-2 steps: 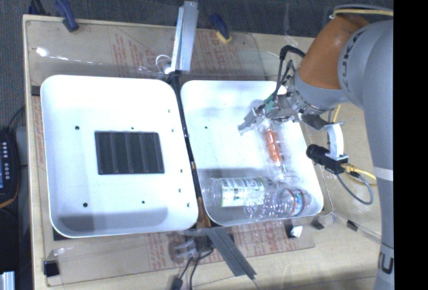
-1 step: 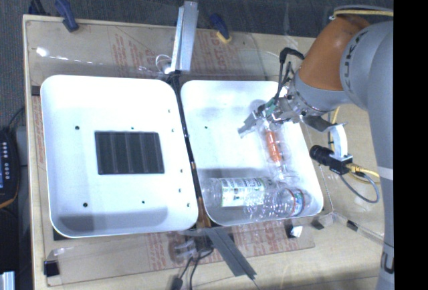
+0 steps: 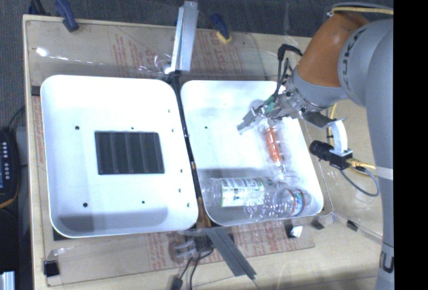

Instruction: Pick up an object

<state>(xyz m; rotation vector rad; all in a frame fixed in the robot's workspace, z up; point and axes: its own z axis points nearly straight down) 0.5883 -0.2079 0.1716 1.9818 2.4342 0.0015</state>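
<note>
1. Gripper (image 3: 257,115) position comes first: I see it over the right bin (image 3: 200,98), toward the far right corner, tilted down to the left. I cannot tell whether it is released or clenched; the tips blur against the white floor.
2. Nearest candidate is a clear tube with an orange core (image 3: 273,143), lying just beside the gripper along the bin's right wall. I see nothing between the tips, so I count nothing as grasped.
3. To do this well, I judge I should centre over the tube's middle, turn the wrist across its long axis, and descend straight.
4. Two clear plastic bottles (image 3: 257,196) lie along the near wall, one with a white label, touching each other. They look slippery and likely to roll; I rate them a harder pick.
5. Room: the wall crowds the tube on the right. The floor toward the far left corner is open, so I would approach from there.
6. Left bin (image 3: 60,101) carries a dark ribbed pad (image 3: 129,152) at its middle.
</note>
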